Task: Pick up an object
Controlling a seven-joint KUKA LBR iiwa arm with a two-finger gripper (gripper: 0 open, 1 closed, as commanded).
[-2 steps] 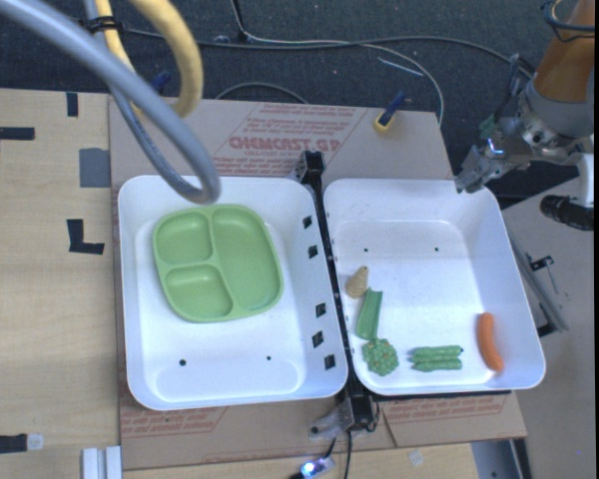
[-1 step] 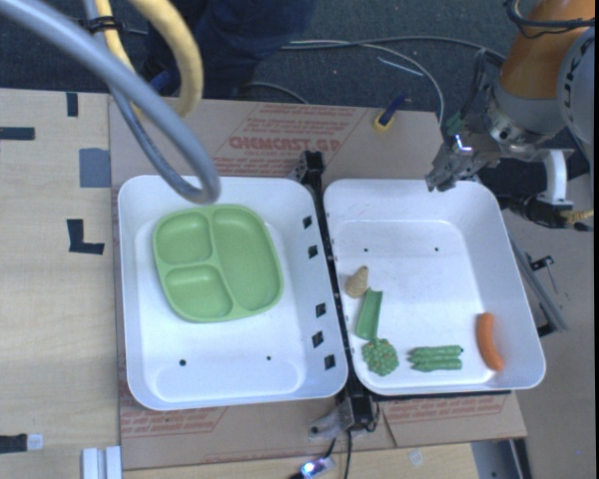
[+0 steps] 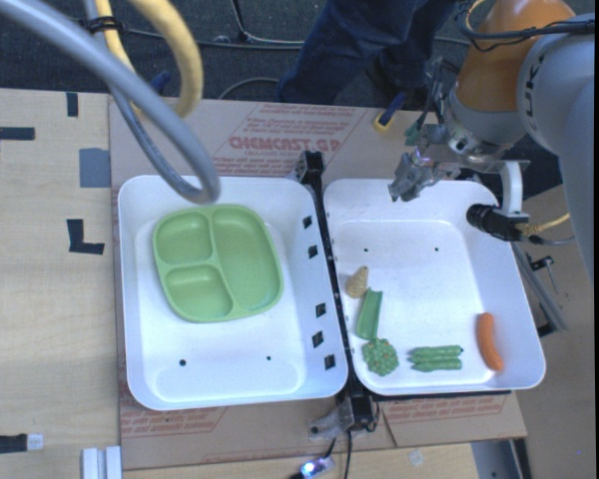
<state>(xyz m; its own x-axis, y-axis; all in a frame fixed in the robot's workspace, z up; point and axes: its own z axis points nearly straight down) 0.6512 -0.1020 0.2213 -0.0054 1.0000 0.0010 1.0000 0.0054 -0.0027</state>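
My gripper [image 3: 409,185] hangs over the far edge of the right bin [image 3: 434,238], well above its floor, with nothing seen between its fingers. In the right bin lie a small tan piece [image 3: 355,283], a green strip [image 3: 368,313], a broccoli floret [image 3: 380,356], a green bean pod [image 3: 435,357] and an orange carrot [image 3: 489,341], all toward the near side. The gripper is far from each of them, up and behind.
The left bin [image 3: 150,367] holds a green divided plate [image 3: 218,262]. A grey hose [image 3: 140,118] and a yellow hose [image 3: 170,28] arc over the left bin's far corner. A black divider [image 3: 324,297] runs between the bins.
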